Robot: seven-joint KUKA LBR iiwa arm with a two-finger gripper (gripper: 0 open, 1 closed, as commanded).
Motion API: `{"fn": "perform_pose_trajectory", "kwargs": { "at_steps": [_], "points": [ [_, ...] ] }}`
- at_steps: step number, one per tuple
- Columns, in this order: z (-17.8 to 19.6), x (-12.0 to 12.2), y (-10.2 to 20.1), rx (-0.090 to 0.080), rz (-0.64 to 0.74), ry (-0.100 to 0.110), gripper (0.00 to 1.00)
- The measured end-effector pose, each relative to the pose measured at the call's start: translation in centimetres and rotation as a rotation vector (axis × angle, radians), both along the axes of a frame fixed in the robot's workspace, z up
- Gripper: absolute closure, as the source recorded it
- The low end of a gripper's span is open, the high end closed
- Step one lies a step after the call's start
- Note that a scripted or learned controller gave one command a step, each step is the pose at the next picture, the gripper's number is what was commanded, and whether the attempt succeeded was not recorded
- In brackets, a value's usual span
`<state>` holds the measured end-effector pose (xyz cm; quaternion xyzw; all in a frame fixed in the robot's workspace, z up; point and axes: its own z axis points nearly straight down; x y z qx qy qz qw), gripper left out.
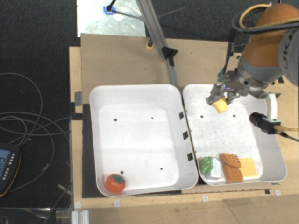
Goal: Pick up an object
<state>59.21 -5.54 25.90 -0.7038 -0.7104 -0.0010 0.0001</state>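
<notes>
A: Gripper (221, 98) hangs over the far end of the right bin (275, 146), fingers closed on a small yellow block (220, 106), which sits between the tips, apparently just clear of the bin floor. Do you read it the same?

B: You have it right. Block looks like a light, rigid toy piece, probably smooth plastic, so you should expect some slip. It seems pinched near its upper edge; a hold across the flat middle would be safer.

A: Other candidates?

B: You could note the tomato (115, 183) in the left bin's (135, 90) near corner, round and likely to roll, and the waffle (230, 160), yellow slab (248, 167) and green piece (206, 163) crowded at the right bin's near end.
</notes>
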Motion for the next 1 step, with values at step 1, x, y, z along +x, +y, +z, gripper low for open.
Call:
{"fn": "perform_pose_trajectory", "kwargs": {
  "at_steps": [1],
  "points": [
    [0.22,0.82,5.60,0.001,0.002,-0.002,1.00]
  ]
}}
